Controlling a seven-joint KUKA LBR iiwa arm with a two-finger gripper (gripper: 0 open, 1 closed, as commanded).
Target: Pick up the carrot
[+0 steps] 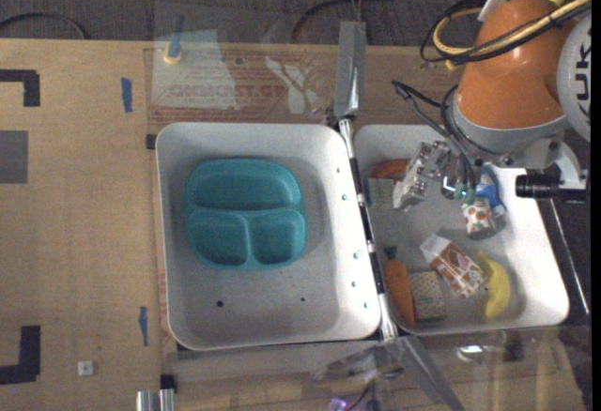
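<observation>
Jaws (434,176) hang well above carrot (399,292); no label legible.

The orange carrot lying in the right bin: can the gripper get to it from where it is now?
Probably yes. The orange carrot lies uncovered against the near left wall of the right white bin, with nothing on top. The gripper hangs farther back over the same bin. A small tan packet beside the carrot may crowd one finger.

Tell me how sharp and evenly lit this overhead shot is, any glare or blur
Camera view: soft overall, small items in the right bin blurry; lighting fairly even, with the white left bin bright; faint glare on the clear sheet above it; the carrot reads as an orange blur; the gripper looks smeared.
</observation>
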